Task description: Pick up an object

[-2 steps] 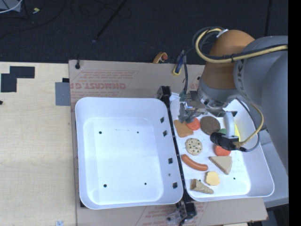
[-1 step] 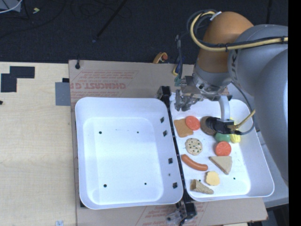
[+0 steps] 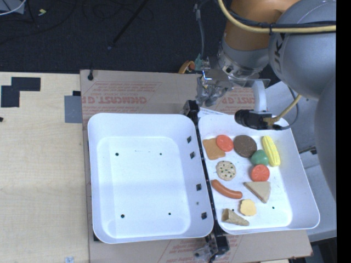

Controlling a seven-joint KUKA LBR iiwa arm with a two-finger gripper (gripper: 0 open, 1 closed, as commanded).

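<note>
The right white bin holds several toy foods: an orange toast slab, a red slice, a brown patty, a yellow corn cob, a green piece, a red tomato, a speckled cookie, a sausage, a tan wedge, a yellow chunk and a small crust wedge. My gripper hangs over the far left corner of that bin, above and apart from the food. Nothing is visibly held in it.
The left white bin sits beside the right one, with black clips along the shared rim. Both rest on a cardboard sheet. A black fitting on the arm overhangs the right bin's far edge. The grey arm fills the upper right.
</note>
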